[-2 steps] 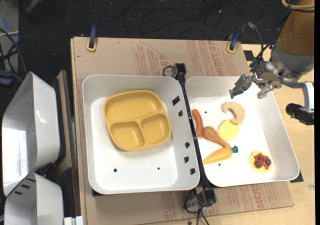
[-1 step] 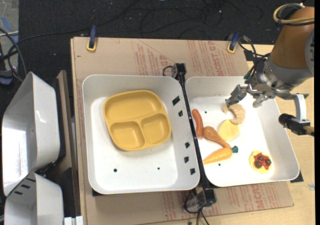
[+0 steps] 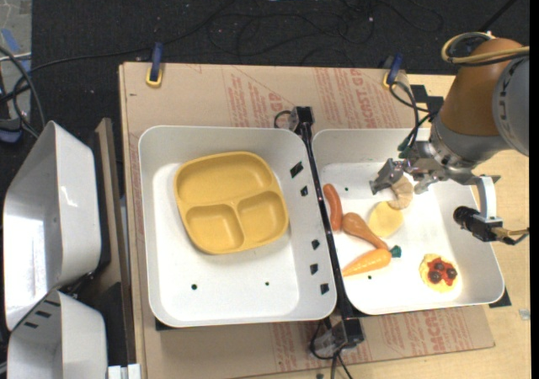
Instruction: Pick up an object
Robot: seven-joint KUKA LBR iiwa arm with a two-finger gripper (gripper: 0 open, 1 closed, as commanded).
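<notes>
Hand [image 3: 398,181] hung low in right bin [image 3: 480,293], over pale round food piece [image 3: 386,219]; grip state could not be told; toy carrot [image 3: 367,262] and sausage [image 3: 333,203] lay close, so the descent risked nudging neighbours, spoiling the pick.

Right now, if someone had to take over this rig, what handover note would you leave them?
Gripper: low over the right bin, at its upper middle, right by a pale beige piece; a grasp cannot be confirmed.
Right bin items: pale yellow round piece, red sausage, orange pear-shaped piece, carrot, small tart with red topping.
Left bin: yellow divided plate.
Done: arm positioned over items. Left: secure one object and lift it.
</notes>
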